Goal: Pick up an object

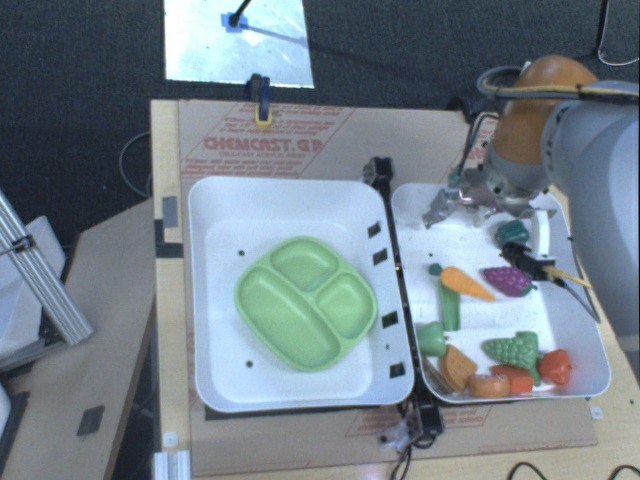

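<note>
Writing legible: red print on the cardboard sheet (pixel 270 138) under the bins reads "CHEMCAST G9" or close to it; last characters uncertain. Smaller red lines below it too small to read.

My gripper (pixel 455 200) sits over the far left corner of the right bin (pixel 585 328), low above the white floor. Metal parts visible, but I cannot tell how wide it stands, nor whether it touches the bin. Nothing seen in its grasp.

Right bin contents: carrot (pixel 466 283) near the middle, touching the green cucumber (pixel 449 308) just below it. Purple grapes (pixel 508 280) beside the carrot, to its right. Teal piece (pixel 513 233) near my wrist, above the grapes. Along the near edge: green pepper (pixel 431 339), brown bread piece (pixel 459 367), orange piece (pixel 488 386), bumpy green vegetable (pixel 513 349), red tomato (pixel 556 366).

Left bin (pixel 215 268): one green divided plate (pixel 305 303), three compartments, lying flat at the centre.

Both bins rest on the cardboard on the desk (pixel 130 268).
</note>
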`<state>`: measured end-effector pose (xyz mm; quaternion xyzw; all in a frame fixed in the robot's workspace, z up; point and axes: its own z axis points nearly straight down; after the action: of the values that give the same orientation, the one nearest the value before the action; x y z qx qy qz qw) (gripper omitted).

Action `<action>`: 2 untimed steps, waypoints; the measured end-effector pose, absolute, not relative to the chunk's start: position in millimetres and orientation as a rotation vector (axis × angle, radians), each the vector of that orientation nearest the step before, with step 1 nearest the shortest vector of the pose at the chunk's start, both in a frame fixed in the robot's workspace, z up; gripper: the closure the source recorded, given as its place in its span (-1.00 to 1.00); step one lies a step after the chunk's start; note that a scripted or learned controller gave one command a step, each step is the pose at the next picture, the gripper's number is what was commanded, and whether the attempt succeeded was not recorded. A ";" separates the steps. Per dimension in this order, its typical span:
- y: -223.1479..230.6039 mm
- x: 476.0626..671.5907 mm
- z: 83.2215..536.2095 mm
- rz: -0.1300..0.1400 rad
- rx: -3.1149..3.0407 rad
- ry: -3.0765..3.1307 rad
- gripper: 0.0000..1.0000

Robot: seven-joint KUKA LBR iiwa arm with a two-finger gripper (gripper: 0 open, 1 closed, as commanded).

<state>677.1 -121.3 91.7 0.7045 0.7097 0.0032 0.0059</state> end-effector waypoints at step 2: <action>-116.2 671.2 141.1 0.003 2.215 2.226 1.00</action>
<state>671.2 -116.2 141.1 0.7053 0.7089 0.0009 0.0008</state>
